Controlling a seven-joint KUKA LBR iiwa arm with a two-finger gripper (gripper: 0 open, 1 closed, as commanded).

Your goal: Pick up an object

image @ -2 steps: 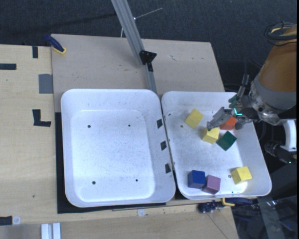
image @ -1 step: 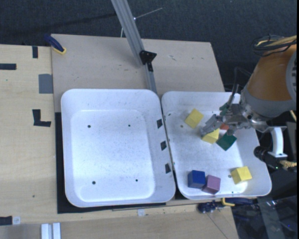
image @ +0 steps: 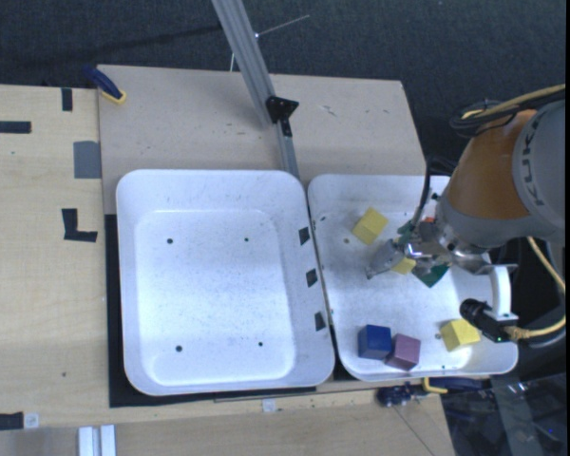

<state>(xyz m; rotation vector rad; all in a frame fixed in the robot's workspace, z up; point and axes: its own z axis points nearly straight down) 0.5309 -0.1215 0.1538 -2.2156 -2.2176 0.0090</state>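
In the right bin [image: 347,316] lie several small blocks: a yellow one [image: 370,226] near the back, a blue one [image: 374,341] and a purple one [image: 405,351] at the front, and another yellow one [image: 460,333] at the front right. My gripper [image: 395,258] reaches down into the bin's middle right. A small yellow piece [image: 405,266] and a dark green block [image: 431,274] sit right at its fingers, partly hidden by the wrist. I cannot tell whether either is gripped.
The left bin [image: 133,255] stands beside the right one. A metal pole [image: 247,46] slants down to the back edge between the bins. The arm's grey and orange body [image: 499,174] overhangs the right bin's right side.
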